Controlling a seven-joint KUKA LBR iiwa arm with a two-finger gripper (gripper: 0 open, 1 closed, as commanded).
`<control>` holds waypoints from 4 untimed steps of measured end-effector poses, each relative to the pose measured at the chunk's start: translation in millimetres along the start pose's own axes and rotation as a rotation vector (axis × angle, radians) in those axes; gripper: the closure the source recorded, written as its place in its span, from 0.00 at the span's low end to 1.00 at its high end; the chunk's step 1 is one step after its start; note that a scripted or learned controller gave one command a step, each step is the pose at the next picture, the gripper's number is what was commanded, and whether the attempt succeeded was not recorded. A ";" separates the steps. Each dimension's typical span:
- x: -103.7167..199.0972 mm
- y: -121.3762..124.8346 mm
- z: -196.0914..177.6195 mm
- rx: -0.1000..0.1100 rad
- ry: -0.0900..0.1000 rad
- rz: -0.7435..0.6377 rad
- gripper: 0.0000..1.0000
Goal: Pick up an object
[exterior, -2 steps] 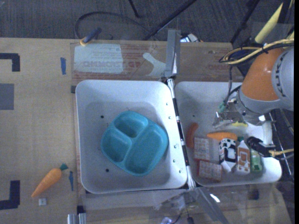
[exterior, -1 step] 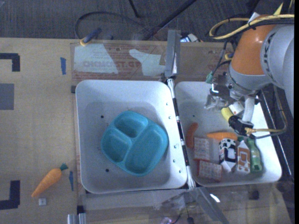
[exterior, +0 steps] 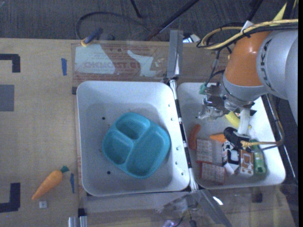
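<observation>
Fingers (exterior: 209, 113) — state unclear — hang over the right bin (exterior: 279, 171), above crowded small boxes (exterior: 204, 151).

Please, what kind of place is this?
Probably a robotics lab. A grey and orange arm reaches over two white bins: the right bin holds small objects, the left bin a teal divided plate. Cables run nearby.

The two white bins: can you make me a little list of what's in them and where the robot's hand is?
left bin: one teal divided plate
right bin: small toys and red-patterned cards, crowded at its near end
gripper: over the right bin's far end, above the toys
outside the bins: toy carrot on the bench, left of the left bin
</observation>
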State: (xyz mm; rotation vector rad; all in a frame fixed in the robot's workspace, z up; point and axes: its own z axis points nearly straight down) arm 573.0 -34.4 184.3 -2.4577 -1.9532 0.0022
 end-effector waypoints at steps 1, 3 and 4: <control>88.5 -2.3 -31.3 -0.002 0.000 0.289 1.00; 182.1 10.9 -71.7 0.001 -0.002 0.162 1.00; 257.2 5.7 -57.0 -0.003 0.000 0.161 1.00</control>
